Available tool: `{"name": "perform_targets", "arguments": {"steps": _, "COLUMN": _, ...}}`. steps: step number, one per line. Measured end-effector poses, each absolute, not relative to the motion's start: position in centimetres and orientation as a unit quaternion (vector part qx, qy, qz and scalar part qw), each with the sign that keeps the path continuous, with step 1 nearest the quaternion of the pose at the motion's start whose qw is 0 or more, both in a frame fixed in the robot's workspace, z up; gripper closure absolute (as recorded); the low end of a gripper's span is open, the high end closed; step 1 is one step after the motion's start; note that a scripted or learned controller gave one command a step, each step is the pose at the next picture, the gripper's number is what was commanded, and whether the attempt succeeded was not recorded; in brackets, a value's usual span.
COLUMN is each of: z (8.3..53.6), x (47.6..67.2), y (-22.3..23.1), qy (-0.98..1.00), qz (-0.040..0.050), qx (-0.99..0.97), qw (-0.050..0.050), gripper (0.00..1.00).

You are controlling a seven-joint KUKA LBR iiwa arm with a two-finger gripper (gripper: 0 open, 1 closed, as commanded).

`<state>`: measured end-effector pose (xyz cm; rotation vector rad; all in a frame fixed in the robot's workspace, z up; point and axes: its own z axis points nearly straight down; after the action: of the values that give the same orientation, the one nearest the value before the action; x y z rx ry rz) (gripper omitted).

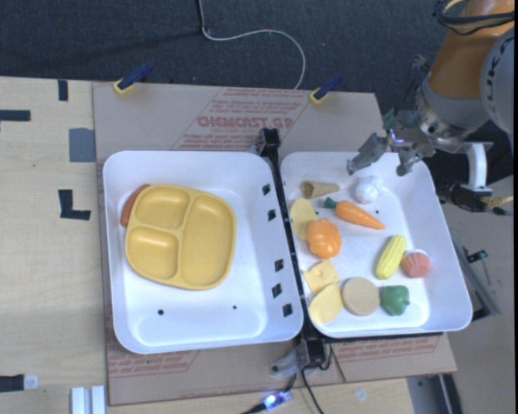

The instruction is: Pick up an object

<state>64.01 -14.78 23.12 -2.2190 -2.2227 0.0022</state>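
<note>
Desk: pale wood surface with black angular marks at the left; their meaning cannot be made out.

Cardboard sheet: lies under both bins, clipped at its far edge by two blue-and-yellow clamps. Red printing reads roughly "CHEMCAST GP"; the smaller lines beneath are too blurred to read. More red print shows at the near edge, also illegible.

Left bin: holds a yellow divided plate with three compartments. An orange-red item pokes out from under the plate's left rim, mostly hidden, kind unclear.

Right bin: holds toy foods. Far row: a tan cone, a white lump of uncertain kind, a carrot. Middle: a yellow wedge, an orange pepper, a corn cob, a red-and-white piece. Near row: two yellow pieces, a tan disc, a green pepper.

Pincer: hangs over the right bin's far edge, just above the white lump, fingers spread wide apart, nothing between them.

Arm: orange band cut off at the top right corner.
</note>
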Motion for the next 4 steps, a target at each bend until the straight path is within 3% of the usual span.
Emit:
{"name": "perform_targets", "arguments": {"steps": 1, "z": 11.5, "x": 58.2, "y": -13.8, "qy": -0.708, "qz": -0.0044, "qx": -0.706, "qw": -0.006, "gripper": 0.00}}
{"name": "perform_targets", "arguments": {"steps": 2, "z": 12.3, "x": 58.0, "y": -13.8, "qy": -0.707, "qz": -0.0031, "qx": -0.707, "qw": -0.004, "gripper": 1.00}}
{"name": "perform_targets", "arguments": {"steps": 3, "z": 10.1, "x": 58.2, "y": -9.5, "qy": -0.709, "qz": 0.0008, "qx": -0.706, "qw": 0.001, "gripper": 1.00}}
{"name": "perform_targets", "arguments": {"steps": 4, "z": 18.9, "x": 53.4, "y": 0.7, "qy": -0.711, "qz": -0.0016, "qx": -0.704, "qw": 0.000, "gripper": 1.00}}
